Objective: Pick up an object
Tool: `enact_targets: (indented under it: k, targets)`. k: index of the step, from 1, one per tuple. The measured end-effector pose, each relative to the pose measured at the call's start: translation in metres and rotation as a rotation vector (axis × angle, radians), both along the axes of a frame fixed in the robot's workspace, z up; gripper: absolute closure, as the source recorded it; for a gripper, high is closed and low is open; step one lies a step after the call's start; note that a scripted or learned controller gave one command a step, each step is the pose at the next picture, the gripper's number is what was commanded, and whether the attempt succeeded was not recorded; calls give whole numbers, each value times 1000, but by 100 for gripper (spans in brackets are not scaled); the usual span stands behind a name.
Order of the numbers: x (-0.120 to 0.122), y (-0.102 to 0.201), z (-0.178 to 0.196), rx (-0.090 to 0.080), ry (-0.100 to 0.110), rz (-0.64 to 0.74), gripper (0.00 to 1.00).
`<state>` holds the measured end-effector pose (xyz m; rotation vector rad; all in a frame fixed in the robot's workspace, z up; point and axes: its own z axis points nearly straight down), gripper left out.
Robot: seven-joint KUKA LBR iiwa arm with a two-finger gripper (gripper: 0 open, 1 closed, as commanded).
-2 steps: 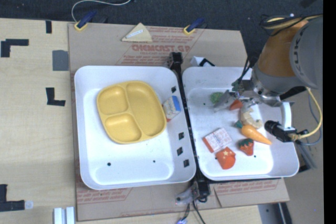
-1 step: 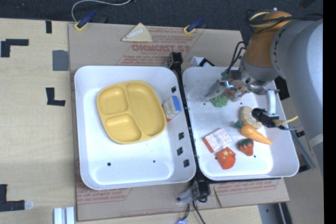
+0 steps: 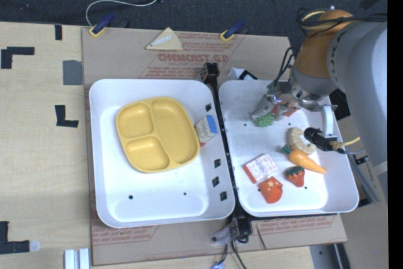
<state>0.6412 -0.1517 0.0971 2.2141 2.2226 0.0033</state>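
The right bin holds several toy foods. A small green piece lies near its upper middle, and my gripper hangs right over it, coming in from the grey and orange arm at the upper right. The gripper's tip meets the green piece, but a hold on it cannot be made out. Lower right lie an orange carrot, a red strawberry and a cream lump. A red-and-white packet and a red piece sit toward the bin's front.
The left bin carries a yellow divided plate and a small white-and-blue packet against its right wall. A black divider runs between the bins. A cable loops over the dark floor behind the bench.
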Motion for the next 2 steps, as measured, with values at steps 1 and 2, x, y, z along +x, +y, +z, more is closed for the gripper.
enact_targets:
  k: [1,2]
  targets:
    - [12,33,2,3,5,-2,100]
    - [-39,70,88,2,4,-1,100]
